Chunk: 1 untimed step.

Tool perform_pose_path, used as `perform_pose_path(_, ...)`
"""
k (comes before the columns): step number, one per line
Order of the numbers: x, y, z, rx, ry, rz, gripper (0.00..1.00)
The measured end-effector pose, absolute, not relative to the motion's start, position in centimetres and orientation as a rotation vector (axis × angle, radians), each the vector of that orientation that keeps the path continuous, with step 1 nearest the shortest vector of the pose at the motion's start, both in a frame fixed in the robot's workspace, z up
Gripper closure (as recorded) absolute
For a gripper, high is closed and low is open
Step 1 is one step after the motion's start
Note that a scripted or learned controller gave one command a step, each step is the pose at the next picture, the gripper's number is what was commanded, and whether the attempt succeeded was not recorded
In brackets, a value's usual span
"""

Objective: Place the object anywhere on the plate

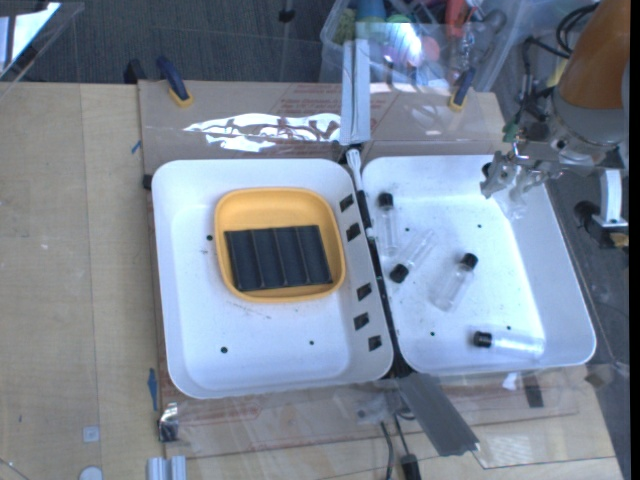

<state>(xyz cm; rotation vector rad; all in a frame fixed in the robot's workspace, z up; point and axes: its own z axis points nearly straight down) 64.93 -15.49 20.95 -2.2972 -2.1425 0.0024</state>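
A yellow plate [232, 213] lies in the left white bin [190, 348], with a black ribbed block [278, 257] resting on it. Several clear vials with black caps lie in the right bin [560, 298]: one near the divider [384, 218], one just below it [410, 256], one in the middle [453, 280], and one at the front [512, 343]. My gripper [508, 180] hangs over the right bin's far right corner, away from the vials and far from the plate.
A row of black clips [360, 263] runs along the divider between the bins. Behind the right bin stands a clear tub of coloured items [430, 18]. The arm's orange band [600, 58] is at the top right.
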Motion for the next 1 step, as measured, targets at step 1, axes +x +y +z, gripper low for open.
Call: perform_pose_path(1,63.61,-13.15,21.89,-1.999,-2.420,0.001,1.00)
